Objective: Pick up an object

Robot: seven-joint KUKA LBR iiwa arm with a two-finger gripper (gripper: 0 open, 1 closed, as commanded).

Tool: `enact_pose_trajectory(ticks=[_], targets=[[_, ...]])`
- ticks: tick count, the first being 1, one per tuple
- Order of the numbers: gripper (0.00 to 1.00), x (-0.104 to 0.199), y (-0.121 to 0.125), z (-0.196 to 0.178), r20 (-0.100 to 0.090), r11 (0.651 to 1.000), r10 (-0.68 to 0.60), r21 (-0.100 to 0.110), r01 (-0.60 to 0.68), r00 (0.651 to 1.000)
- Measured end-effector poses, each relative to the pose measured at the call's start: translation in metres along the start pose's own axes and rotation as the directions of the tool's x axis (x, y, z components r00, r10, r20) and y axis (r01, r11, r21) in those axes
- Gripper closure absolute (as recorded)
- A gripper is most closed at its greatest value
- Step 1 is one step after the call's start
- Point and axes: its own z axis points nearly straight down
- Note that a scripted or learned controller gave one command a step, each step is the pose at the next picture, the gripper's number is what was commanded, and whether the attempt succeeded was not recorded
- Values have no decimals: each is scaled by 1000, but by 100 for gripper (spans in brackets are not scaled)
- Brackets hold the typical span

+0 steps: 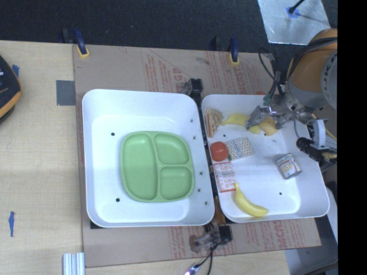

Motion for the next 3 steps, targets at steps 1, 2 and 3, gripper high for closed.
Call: enact_pose_trajectory(ticks=[1,2,3], targets=[[0,-28,11,-56,-2,1000,1,1,-1,1000],[0,-27,-80,10,-2,1000,1,5,-1,1000],[0,-27,3,9,-3,1000,1,2,-1,1000]])
